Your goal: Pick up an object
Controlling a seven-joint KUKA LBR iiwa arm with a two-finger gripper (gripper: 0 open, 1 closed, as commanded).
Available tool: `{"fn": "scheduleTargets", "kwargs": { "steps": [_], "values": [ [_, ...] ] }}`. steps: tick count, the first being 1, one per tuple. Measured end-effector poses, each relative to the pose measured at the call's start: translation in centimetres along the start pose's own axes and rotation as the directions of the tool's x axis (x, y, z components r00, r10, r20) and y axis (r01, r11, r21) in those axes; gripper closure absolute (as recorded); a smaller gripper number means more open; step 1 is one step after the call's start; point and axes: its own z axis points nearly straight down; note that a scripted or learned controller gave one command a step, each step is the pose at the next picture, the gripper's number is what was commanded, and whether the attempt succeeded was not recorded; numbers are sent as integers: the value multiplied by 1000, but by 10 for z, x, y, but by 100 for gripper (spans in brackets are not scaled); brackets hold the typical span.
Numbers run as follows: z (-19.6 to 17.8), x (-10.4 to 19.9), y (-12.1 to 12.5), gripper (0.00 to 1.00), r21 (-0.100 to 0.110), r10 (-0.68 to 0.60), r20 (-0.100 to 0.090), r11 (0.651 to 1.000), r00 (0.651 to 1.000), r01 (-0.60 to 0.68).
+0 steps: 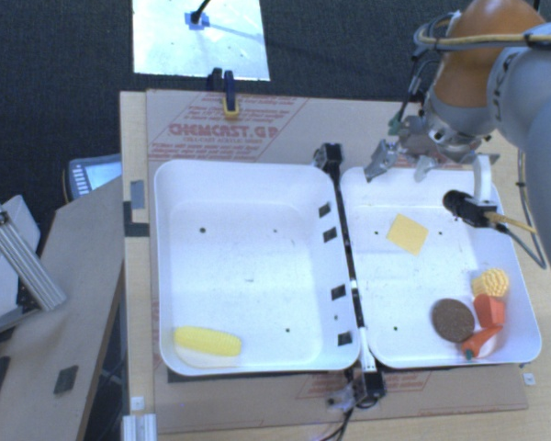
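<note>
A yellow corn cob (208, 341) is lying in the near left corner of the left bin (257, 186), close to that bin's near wall and well apart from everything else. The left bin is sitting on the desk (92, 246) on a sheet of brown cardboard (248, 122) with red lettering, and a yellow and black clamp (228, 95) is gripping the cardboard's far edge. A row of black clips (335, 265) is running along the seam where the two bins are meeting side by side.

In the right bin (523, 347), a flat yellow square (408, 233) is lying tilted on the floor, roughly in the middle toward the far side and apart from the other pieces. At the near right corner a small cluster is gathering: a brown round disc (453, 320) is lying flat, just to its right an orange-red piece (489, 310) is standing, a bumpy yellow piece (492, 282) is sitting just beyond that, and an orange carrot-like piece (480, 342) is resting at the near wall, touching or nearly touching the disc.

The gripper (402, 162) is hanging over the far edge of the right bin, above the rim and well away from the yellow square and the corner cluster. Its fingers are appearing spread apart, with nothing between them. The grey arm (523, 81) with its orange band (482, 44) is reaching in from the far right.
</note>
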Motion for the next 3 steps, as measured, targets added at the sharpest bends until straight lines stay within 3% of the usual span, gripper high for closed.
{"fn": "scheduleTargets", "kwargs": {
  "steps": [1,2,3],
  "values": [
    [-106,12,2,0,-12,-10,-3,1000,1000,10],
    [-110,12,1,100,-4,-13,-3,1000,1000,13],
    [26,70,-34,100,17,-13,-7,1000,1000,13]
  ]
}}
